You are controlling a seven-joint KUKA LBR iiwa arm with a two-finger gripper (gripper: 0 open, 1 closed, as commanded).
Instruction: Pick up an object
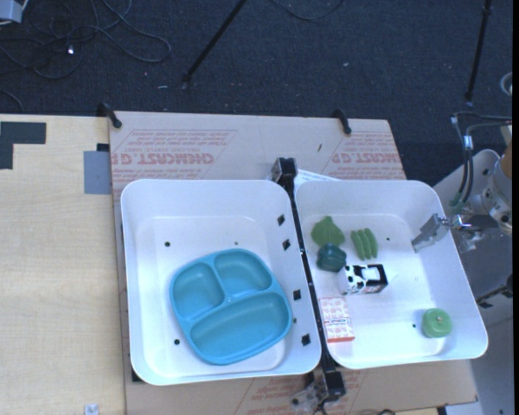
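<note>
The right bin (pixel 450 258) holds several small objects. A light green leafy piece (pixel 327 230) and a ridged green piece (pixel 364 243) lie toward the back. A teal piece (pixel 331 257) sits just in front of the leafy one. Beside it stands a black-and-white cow-patterned toy (pixel 365 278). A white and red packet (pixel 336 320) lies at the front left, and a round green object (pixel 436 322) at the front right. My gripper (pixel 430 232) hangs over the bin's right rim, to the right of the ridged green piece, with nothing seen in it.
The left bin (pixel 147 232) holds a blue divided plate (pixel 232 305). A black divider (pixel 298 266) with clips runs between the bins. The arm (pixel 484 201) enters from the right edge. Cardboard lies under both bins, and wooden bench lies to the left.
</note>
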